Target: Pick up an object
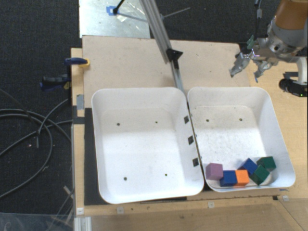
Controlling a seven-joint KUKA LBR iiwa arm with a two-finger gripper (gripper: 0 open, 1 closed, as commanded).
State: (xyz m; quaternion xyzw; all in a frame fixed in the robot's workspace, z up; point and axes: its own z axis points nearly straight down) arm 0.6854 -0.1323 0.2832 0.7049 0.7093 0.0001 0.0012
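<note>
Several small blocks lie bunched in the near right corner of the right bin (269, 109): a purple block (214, 171), a blue block (228, 178), an orange block (241, 177), a second blue block (249, 166) and two dark green blocks (260, 174) (267, 163). My gripper (248, 68) hangs high above the far rim of the right bin, well away from the blocks. Its two fingers are spread apart and nothing is between them.
The left bin (96, 129) sits beside the right one. A grey metal rod (159, 28) slants down from the top to the gap between the bins. A blue clamp (62, 81) and cables (29, 129) lie off the bench's left side.
</note>
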